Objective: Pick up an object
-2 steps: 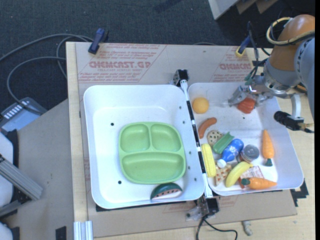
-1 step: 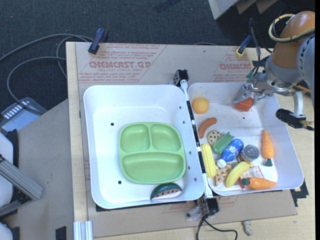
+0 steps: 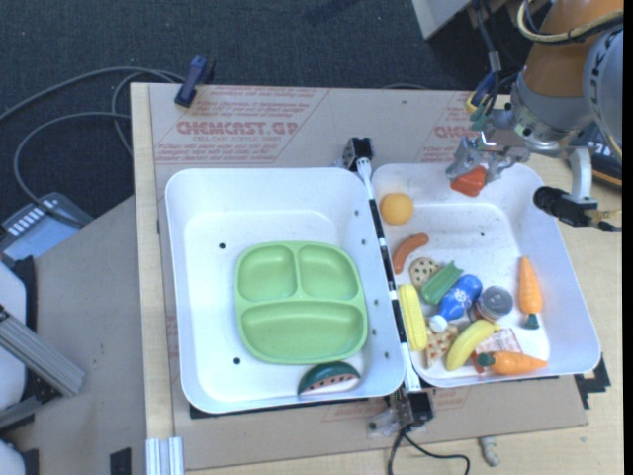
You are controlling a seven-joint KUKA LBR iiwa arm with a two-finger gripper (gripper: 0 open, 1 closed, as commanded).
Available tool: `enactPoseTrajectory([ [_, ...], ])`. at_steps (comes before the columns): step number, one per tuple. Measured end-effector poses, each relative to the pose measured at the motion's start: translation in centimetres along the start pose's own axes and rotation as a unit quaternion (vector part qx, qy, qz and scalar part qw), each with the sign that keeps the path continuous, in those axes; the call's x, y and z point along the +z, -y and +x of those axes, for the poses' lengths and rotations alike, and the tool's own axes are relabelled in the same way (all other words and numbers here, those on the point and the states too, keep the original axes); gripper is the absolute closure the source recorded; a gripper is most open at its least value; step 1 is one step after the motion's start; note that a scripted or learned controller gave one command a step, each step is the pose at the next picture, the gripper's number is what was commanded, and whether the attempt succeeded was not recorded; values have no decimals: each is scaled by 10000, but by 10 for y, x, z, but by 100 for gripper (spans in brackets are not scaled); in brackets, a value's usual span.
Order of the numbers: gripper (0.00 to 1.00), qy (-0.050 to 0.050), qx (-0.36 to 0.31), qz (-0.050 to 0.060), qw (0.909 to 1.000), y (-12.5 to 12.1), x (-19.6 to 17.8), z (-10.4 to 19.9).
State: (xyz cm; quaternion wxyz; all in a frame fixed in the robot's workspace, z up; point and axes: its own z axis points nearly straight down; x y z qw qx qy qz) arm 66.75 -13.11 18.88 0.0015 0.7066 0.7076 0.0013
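Nearest item: watermelon slice (image 3: 329, 378), lying at the near rim of the left bin (image 3: 198, 265), just below the green tray.
Left bin contents: green divided tray (image 3: 300, 301) with three compartments, lying flat; plus the watermelon slice.
Right bin (image 3: 564, 295) contents: orange ball (image 3: 397, 208) near the far left corner; sausage (image 3: 408, 249) below it; cookie (image 3: 422, 270); green piece (image 3: 441, 282); blue bottle (image 3: 456, 299); corn cob (image 3: 411, 317) along the left wall; banana (image 3: 468, 343); round tin (image 3: 494, 303).
Carrots: two, one (image 3: 529, 285) lying by the right wall, one (image 3: 517, 363) at the near rim.
Gripper (image 3: 478, 171): above the far edge of the right bin, closed around a small red-orange object (image 3: 469, 181) seen between its fingers, clear of the other toys.
Arm (image 3: 569, 57): enters from upper right, orange band above the wrist.
Around: cardboard sheet (image 3: 247, 127) under both bins; blue clip (image 3: 193, 80) at its far left corner; black clamp (image 3: 358, 152) between the bins at the far side.
Counts: two bins, one tray.
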Motion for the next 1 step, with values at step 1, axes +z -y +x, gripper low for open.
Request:
enactPoseTrajectory([
  [1, 100, -1, 2, 4, 10000, 0, -41, 94],
])
